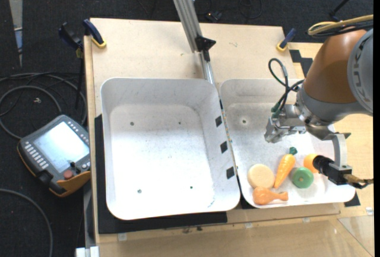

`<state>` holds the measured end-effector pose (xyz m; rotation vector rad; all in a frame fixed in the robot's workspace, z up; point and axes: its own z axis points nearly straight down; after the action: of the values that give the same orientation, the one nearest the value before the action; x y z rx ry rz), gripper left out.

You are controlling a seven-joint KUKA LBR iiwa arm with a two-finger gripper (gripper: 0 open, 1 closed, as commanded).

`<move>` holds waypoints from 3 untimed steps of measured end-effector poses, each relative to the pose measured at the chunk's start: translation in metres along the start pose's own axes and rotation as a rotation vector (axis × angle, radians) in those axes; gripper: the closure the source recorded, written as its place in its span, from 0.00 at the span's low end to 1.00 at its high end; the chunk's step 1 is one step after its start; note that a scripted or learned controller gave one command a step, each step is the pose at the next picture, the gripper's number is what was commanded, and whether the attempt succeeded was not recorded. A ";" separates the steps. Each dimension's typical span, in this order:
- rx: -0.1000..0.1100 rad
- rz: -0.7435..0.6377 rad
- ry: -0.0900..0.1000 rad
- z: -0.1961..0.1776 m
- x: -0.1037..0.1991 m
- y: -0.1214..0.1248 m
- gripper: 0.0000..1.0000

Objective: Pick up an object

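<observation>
Objects sit clustered at the right bin's (pixel 249 101) near end: a cream disc (pixel 260 175), orange carrot (pixel 284 169), orange drumstick (pixel 268 195), green piece (pixel 302 178). Above them hangs the gripper (pixel 274 134); I cannot tell its jaws' state.

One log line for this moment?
arm: over right bin | tool: above floor, nothing seen held | toys: carrot, disc at near end

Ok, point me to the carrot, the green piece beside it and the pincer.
carrot (pixel 285 169): camera view, middle of its orange body.
green piece (pixel 302 178): camera view, its round top.
pincer (pixel 274 135): camera view, between its fingertips, above the right bin's floor.
</observation>
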<state>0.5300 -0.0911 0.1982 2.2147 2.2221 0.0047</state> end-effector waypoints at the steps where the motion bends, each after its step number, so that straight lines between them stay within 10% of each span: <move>1: -0.001 -0.001 0.000 -0.054 0.009 0.007 1.00; 3: 0.006 -0.004 0.002 -0.060 0.109 -0.007 1.00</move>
<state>0.5221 0.0183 0.2580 2.2144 2.2314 0.0004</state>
